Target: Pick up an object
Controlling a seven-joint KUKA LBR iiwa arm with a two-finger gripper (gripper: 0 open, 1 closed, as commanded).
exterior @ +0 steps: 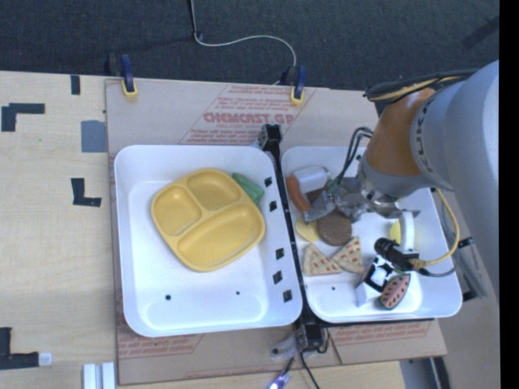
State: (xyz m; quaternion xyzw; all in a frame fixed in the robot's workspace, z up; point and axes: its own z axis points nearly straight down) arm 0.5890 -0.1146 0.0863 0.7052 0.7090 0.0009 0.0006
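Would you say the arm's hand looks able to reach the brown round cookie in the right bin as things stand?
Probably yes: the hand hangs right above the brown round cookie, with nothing lying over it.

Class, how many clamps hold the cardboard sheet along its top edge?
2. One clamp sits at the sheet's top left corner; the other clamp is further right along the same edge. More may be hidden beneath the arm.
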